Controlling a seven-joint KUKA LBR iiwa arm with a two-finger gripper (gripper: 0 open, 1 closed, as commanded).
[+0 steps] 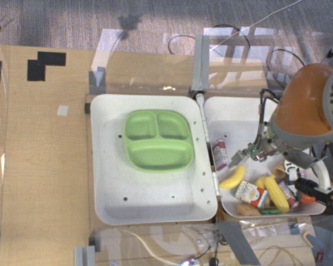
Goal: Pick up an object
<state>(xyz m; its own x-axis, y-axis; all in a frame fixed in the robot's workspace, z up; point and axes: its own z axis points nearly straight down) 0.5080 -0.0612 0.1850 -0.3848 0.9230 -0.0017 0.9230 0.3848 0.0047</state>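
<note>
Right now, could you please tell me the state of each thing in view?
Green tray: flat in the left bin, nothing on it.
Banana: lying in the right bin.
Corn: lying beside the carton.
Can: on its side by the divider.
Gripper: low over the right bin, nothing seen held.

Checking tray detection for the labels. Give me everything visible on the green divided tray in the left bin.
The green tray looks like matte light-green plastic, a rounded rectangle with a raised rim. It has three compartments: two smaller ones on the far side and one wide one on the near side, with nothing visible in them. It lies flat and right side up on the left bin floor, roughly central, slightly toward the far wall. Nothing else touches it; the gripper is over the other bin.
</note>
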